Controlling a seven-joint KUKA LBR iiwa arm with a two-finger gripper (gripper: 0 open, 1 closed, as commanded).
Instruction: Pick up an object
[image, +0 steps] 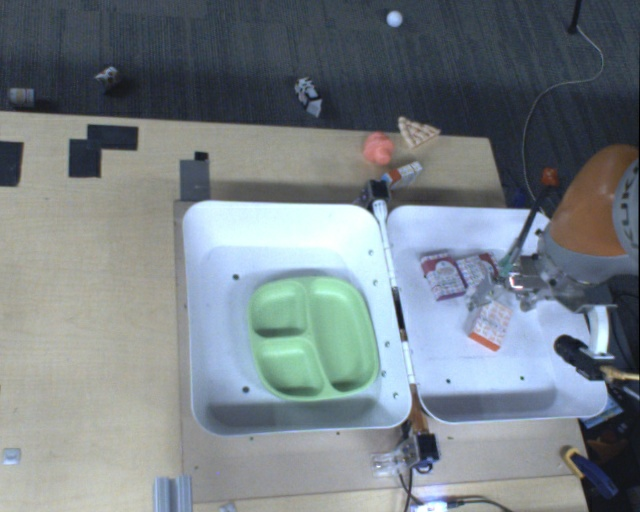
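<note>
Reaching in from the right, the grey arm with the orange band (600, 215) has its gripper (500, 285) low over the right-hand shallow white bin (440, 385). How far the jaws stand apart I cannot tell, as the wrist and glare blur them.

Two things lie in that bin. A dark red and white crinkled snack packet (445, 275) sits toward the upper middle, and a small white and orange flat sachet (490, 325) lies just below and beside the gripper, seemingly touching or nearly touching it. Either could serve as the object to lift.

Both look light, thin and floppy, with slick film surfaces. My guess is that a pinch across a flat face would slide off, so a raised edge or crumpled fold is the better place to bite. The sachet, lying flat on the bin floor, seems the harder of the two; the packet's wrinkles offer more purchase.

The left-hand white bin (210, 300) holds a pale green plastic divided tray (312, 335) with three compartments, stiff and smooth, resting flat in the middle. Both bins sit side by side on the wooden desk (90, 330).
</note>
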